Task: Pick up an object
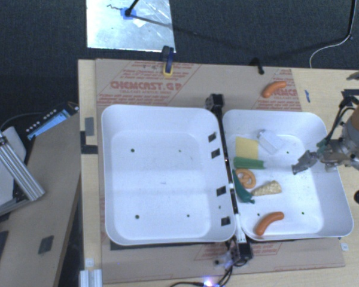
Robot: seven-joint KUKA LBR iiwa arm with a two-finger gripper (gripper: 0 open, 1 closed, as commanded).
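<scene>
Two white bins sit side by side on a cardboard sheet [227,79] printed with red lettering. The left bin [161,172] fills the middle of the frame; the right bin [305,214] lies toward the right edge. A row of black clips [218,172] runs down the seam between them.

All loose items in the bins lie in the right bin's left half. A yellow block [246,146] lies uppermost, with a green strip [248,162] touching its lower edge. A clear plastic piece [275,142] sits just right of the yellow block. Below the strip: a pretzel [246,177], a teal piece [242,190] against the seam, and a tan wedge [267,189] beside it. An orange sausage [268,222] lies apart, near the bin's lower wall.

The gripper [301,164] enters from the right edge, hanging over the right bin's middle, right of the clear plastic and above-right of the wedge. Nothing visible between its tips; whether they are spread or pressed together cannot be told at this size.

Outside the bins: a second orange sausage [274,89] on the cardboard above the right bin, a yellow-and-blue clamp [167,61] at the cardboard's top edge, a shiny metal sheet [130,17] on dark carpet in the upper left, and a white cable [341,34] in the upper right.
</scene>
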